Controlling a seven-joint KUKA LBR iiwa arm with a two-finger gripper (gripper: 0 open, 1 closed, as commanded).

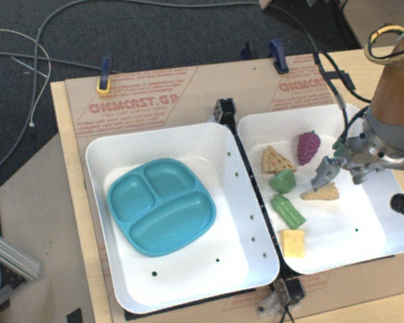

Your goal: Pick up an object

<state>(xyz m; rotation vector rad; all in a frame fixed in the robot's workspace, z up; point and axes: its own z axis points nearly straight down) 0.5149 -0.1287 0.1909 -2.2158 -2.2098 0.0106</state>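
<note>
1. Arm (402,103): broad orange-brown band, rounded in section, above a grey wrist collar.
2. Behind the fingers: cluttered grey metal wrist block with a small green spot on its near face.
3. Gripper (326,172): grey metal, angular, two slim fingers (322,175).
4. Black rounded fitting below the wrist block, well behind the fingers.
5. Yellowish cable looped above the orange band; black cables along the arm's upper side.

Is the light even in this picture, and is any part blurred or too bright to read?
Camera view: the light is soft and even; the white bins are bright but keep their rims; the teal divided plate casts only a faint shadow; the claw looks slightly blurred beside the purple grapes.
</note>
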